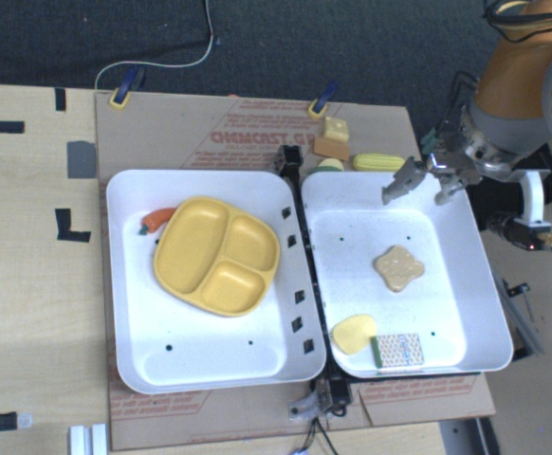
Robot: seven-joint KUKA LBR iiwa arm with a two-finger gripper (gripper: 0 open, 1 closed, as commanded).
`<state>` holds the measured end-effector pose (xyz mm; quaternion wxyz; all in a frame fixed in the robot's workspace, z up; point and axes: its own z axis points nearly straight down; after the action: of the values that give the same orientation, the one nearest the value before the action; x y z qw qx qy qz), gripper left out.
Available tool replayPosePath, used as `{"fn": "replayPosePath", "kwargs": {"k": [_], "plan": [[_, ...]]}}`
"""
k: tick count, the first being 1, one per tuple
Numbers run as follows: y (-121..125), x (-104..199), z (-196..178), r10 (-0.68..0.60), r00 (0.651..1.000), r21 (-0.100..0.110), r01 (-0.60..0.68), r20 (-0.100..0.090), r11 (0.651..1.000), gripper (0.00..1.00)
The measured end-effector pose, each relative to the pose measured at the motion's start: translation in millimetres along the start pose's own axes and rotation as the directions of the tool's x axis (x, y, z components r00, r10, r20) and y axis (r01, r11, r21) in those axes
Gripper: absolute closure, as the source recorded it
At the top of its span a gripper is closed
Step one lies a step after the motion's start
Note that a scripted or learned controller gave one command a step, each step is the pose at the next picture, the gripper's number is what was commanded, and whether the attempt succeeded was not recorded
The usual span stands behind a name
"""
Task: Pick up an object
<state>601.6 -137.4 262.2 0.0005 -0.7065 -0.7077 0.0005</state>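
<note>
My gripper (422, 186) hangs over the far edge of the right bin (475, 245), its two fingers spread apart with nothing between them. In that bin lie a tan star-shaped cookie (398, 267) near the middle, a pale yellow round piece (354, 333) at the near left, and a small speckled green-edged sponge (398, 351) beside it. The cookie sits well below and slightly left of the gripper.
The left bin (129, 254) holds a yellow divided plate (217, 255) and an orange carrot (157, 219) at its far left. Behind the right bin lie a tan block (332, 140), a corn cob (378, 162) and a small green-white piece (329, 166).
</note>
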Motion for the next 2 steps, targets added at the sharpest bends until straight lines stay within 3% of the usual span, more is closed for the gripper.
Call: {"fn": "replayPosePath", "kwargs": {"k": [1, 2], "plan": [[-36.6, -61.2, 121.7, 0.006, 1.000, 0.008, -0.006, -0.001, 1.000, 0.00], [-33.0, -11.6, 177.0, -0.001, 1.000, -0.009, 0.001, 0.008, 1.000, 0.00]]}}
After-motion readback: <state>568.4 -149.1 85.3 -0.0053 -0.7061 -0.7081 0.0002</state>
